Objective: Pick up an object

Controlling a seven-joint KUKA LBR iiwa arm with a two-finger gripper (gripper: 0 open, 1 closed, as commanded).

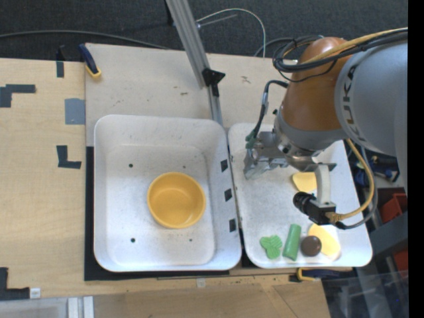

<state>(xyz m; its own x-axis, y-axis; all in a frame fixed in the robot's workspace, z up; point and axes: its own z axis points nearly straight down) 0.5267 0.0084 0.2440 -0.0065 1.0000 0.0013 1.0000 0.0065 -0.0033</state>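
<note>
Gripper near right bin's left wall

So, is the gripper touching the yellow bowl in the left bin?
Apart. The camera view shows the gripper over the right bin, while the yellow bowl sits in the left bin, with the bins' rims between them.
</note>
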